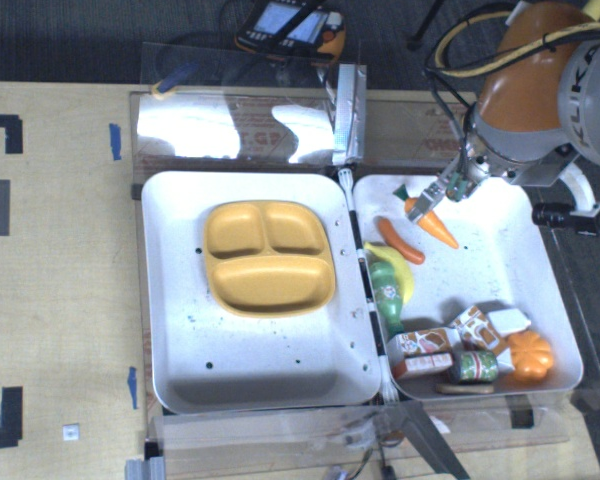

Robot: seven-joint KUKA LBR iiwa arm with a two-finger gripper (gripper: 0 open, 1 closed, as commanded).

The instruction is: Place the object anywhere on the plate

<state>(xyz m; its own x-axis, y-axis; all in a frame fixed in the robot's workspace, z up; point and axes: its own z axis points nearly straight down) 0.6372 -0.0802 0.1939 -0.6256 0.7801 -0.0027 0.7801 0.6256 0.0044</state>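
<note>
Two white bins sat side by side on the bench (60, 268). The left bin (170, 298) held one yellow plate (270, 258) with three compartments: two small at its 12 o'clock side, one long at 6 o'clock. Nothing lay on the plate.

The right bin (540, 268) held the loose items. One carrot (435, 225) lay toward the bin's 12 o'clock end, orange body pointing to about 4 o'clock, green top near 10 o'clock. One red-orange chili-shaped piece (400, 240) lay just beside it at the carrot's 8 o'clock. One green-and-yellow item (388, 283) lay against the wall at the bin's 9 o'clock. At the 6 o'clock end a cluster: two small cartons (425, 351), one white carton (490, 323), one green can (477, 366), one small orange pumpkin (528, 356), all touching or nearly so.

One arm (540, 78) reached in from 3 o'clock. The claw (435, 200) was down at the carrot's upper end, touching or just above it. Whether its fingers were spread or closed around the carrot could not be told.
</note>
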